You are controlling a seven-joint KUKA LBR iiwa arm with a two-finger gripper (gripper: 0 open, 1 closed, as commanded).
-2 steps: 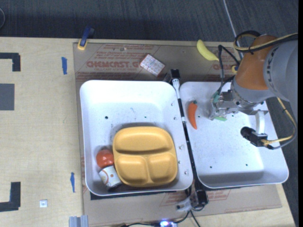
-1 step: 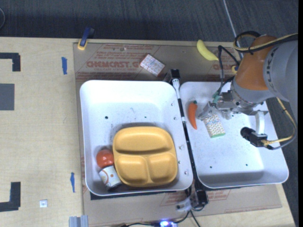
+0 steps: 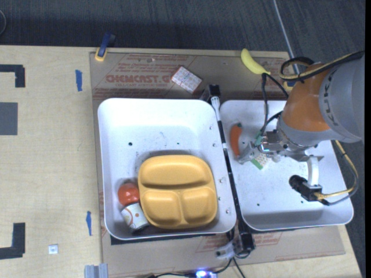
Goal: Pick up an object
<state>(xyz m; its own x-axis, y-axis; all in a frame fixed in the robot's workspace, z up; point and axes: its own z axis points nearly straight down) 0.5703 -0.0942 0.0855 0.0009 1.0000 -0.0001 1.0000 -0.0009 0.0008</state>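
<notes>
In the right bin (image 3: 290, 213), an orange, carrot-like object (image 3: 236, 136) lies near the left wall. My gripper (image 3: 253, 153) is low in this bin, just right of and below the orange object, close to it. A small green and white piece (image 3: 258, 162) shows right under the gripper. I cannot see anything held. The left bin (image 3: 156, 116) holds a large yellow divided tray (image 3: 176, 189), with a red ball (image 3: 128, 193) and a white and orange toy (image 3: 134, 215) squeezed against its left side.
The arm's grey body and orange band (image 3: 304, 112) cover the right bin's upper right. On the cardboard behind the bins lie a yellow banana-shaped item (image 3: 253, 62) and a small patterned card (image 3: 186, 79). A black ridge (image 3: 223, 149) separates the bins.
</notes>
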